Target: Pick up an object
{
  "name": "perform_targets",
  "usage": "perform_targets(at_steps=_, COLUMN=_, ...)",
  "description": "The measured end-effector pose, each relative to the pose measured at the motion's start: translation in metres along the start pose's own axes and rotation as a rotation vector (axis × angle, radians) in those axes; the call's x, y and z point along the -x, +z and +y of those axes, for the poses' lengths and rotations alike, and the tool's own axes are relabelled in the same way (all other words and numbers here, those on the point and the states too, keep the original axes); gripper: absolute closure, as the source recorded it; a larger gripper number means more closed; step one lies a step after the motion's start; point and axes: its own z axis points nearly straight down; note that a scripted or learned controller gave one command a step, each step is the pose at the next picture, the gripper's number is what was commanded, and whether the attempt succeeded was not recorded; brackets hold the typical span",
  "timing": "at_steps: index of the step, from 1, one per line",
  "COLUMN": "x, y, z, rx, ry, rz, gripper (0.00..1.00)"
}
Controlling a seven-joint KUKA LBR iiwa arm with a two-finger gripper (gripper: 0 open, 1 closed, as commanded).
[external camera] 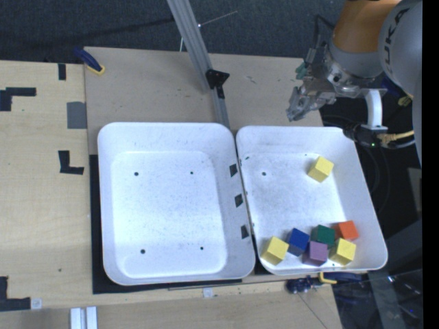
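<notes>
Several coloured cubes lie in the right bin [288, 201]. A yellow cube [319, 168] sits alone near its far right side. Along the near edge, packed close together, are a yellow cube [276, 249], a blue cube [298, 240], a green cube [323, 236], a purple cube [317, 252], an orange cube [347, 230] and another yellow cube [343, 251]. My gripper [299, 108] hangs above the bench just beyond the right bin's far rim, well away from every cube, and I see nothing in it.
The left bin [164, 204] lies beside the right one, their rims touching. A slanted metal bar [195, 40] ends in a black bracket [217, 79] beyond the bins. Small clamps sit at the far left [90, 60] and the near edge [306, 285].
</notes>
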Motion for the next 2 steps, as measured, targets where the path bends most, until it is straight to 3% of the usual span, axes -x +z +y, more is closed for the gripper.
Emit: perform_targets(at_steps=2, x=-0.106, y=0.029, z=-0.003, rx=-0.004, ry=-0.001, rz=0.0, gripper=1.0)
